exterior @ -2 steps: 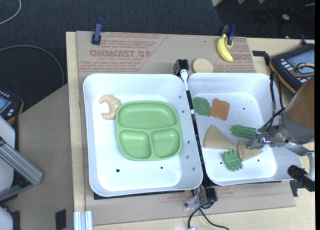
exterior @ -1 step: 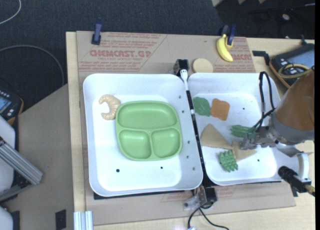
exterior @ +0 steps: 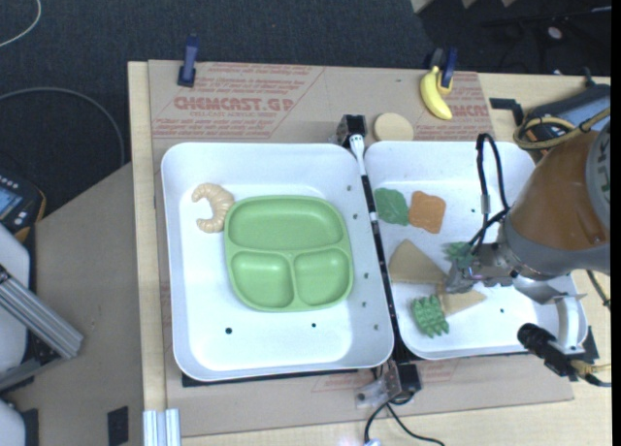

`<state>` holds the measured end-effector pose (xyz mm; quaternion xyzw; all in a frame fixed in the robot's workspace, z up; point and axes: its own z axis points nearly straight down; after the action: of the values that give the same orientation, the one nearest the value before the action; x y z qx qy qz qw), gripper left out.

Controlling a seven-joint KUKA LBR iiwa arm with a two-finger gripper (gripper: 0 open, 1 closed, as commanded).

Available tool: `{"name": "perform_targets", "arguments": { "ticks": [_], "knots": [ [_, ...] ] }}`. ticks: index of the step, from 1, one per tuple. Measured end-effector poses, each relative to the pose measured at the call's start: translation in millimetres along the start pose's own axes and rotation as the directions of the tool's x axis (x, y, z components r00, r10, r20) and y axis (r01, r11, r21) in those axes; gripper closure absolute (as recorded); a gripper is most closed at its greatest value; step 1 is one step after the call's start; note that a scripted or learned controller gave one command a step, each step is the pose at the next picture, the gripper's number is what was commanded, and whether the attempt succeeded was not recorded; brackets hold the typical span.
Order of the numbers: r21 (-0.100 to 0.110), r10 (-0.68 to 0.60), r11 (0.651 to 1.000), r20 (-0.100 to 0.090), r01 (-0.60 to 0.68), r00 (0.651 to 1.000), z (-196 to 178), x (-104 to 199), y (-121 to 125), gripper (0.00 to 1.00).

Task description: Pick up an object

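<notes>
2 bins sit on the bench [exterior: 146,240]; in the right bin [exterior: 505,337], the tool [exterior: 466,274] hangs low over a tan wedge [exterior: 412,265], apparently for a pick.

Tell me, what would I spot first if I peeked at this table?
Probably the big light-green plastic divided plate in the left white bin, with a tan croissant-shaped toy beside it. Then the grey arm's gripper, low over small toy foods in the right white bin, and a yellow banana on the board behind.
</notes>
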<state>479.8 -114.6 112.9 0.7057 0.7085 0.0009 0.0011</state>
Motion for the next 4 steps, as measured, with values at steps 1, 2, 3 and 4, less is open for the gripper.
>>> {"name": "perform_targets", "arguments": {
  "ticks": [1,2,3,4],
  "knots": [
    [-0.010,0.008,1.000,0.010,-0.008,1.000,23,18,2,1.00],
    [-0.006,0.007,1.000,0.007,-0.007,1.000,23,18,9,1.00],
    [-0.008,-0.002,1.000,0.000,0.002,1.000,-78,57,9,1.00],
    [0.005,-0.001,1.000,-0.003,0.001,1.000,-72,104,0,1.00]
  ]
}}
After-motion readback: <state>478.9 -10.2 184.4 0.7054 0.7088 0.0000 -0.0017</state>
